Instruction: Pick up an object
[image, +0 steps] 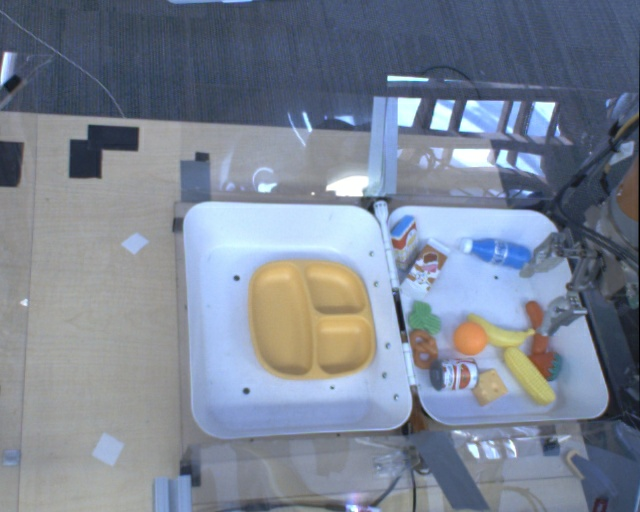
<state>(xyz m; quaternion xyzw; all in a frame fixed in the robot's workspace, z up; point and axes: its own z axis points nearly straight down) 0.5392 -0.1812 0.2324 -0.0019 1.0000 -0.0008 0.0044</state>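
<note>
My gripper (547, 292) hangs over the right side of the right bin (590, 400), and its fingers are spread open with bare bin floor between them. One fingertip is beside the cap end of a blue bottle (497, 252). The other is just above a small red sausage (535, 314). Close by lie a banana (503, 333), an orange (469, 338), a corn cob (529, 376) and a red and green vegetable (543, 357). Nothing is held.
The right bin also holds a milk carton (403, 238), a brown carton (428, 268), broccoli (424, 319), a pretzel (422, 348), a can (456, 375) and a cracker (489, 387). A yellow divided plate (312, 318) lies in the left bin (215, 400).
</note>
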